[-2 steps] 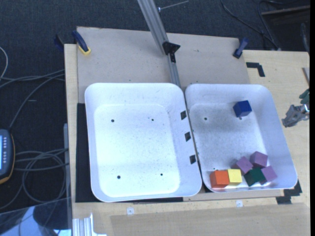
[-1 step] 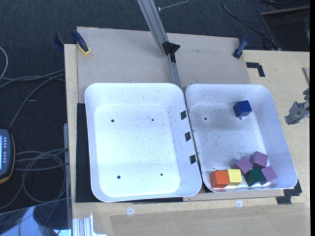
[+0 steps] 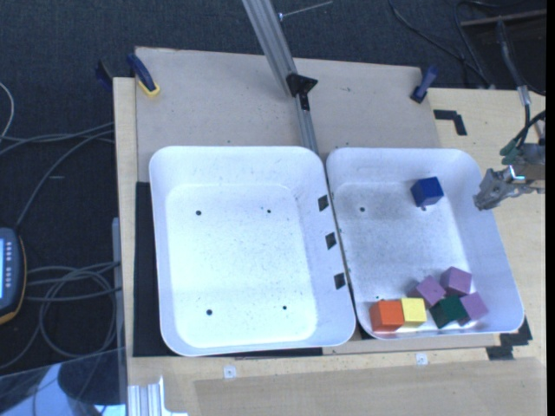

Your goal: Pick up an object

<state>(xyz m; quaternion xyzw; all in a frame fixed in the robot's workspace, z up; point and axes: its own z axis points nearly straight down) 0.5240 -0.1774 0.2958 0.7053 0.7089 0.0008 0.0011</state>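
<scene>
A blue cube (image 3: 427, 191) lies alone in the upper part of the right bin (image 3: 390, 241). Clustered in that bin's lower right corner are an orange cube (image 3: 388, 314), a yellow cube (image 3: 414, 310), a dark green cube (image 3: 448, 311) and three purple blocks (image 3: 456, 280). My gripper (image 3: 492, 191) sits at the right edge of the view, just outside the right bin's rim and to the right of the blue cube, with nothing visible in it.
The left bin (image 3: 234, 250) sits beside the right one, with small black clips along the shared rim. A slanted metal bar (image 3: 277, 50) runs from the top down to the bins' junction. Blue clamps hold the board's back corners.
</scene>
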